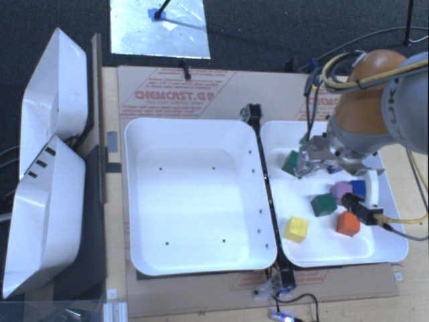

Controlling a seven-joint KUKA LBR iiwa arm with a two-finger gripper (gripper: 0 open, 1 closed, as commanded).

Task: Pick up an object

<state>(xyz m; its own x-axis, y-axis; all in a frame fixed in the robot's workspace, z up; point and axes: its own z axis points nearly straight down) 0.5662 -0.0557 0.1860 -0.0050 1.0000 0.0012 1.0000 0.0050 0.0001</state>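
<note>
Your gripper [305, 168] is down in the right bin [322, 250], at its upper left part, close to the wall shared with the left bin [201, 206]. Can't tell whether the gripper is open or closed, the wrist blocks it. Nothing is visibly held.

The dark green block [290, 162] is just beside the gripper on its left, touching or almost touching; can't tell which. It lies tilted on the bin floor near the dividing wall.

Other things in the right bin:
- green block [323, 204], near the middle, below the gripper and apart from it
- yellow block [296, 229], lower left, near the dividing wall
- orange block [347, 224], lower right of the green block
- pink piece [340, 189], just above right of the green block
- blue piece [359, 187], right beside the pink piece, partly hidden

Your arm [375, 106] reaches in from the right, over the top right corner of the right bin. Both bins sit side by side on a cardboard sheet [174, 96] on the table [109, 193].
</note>
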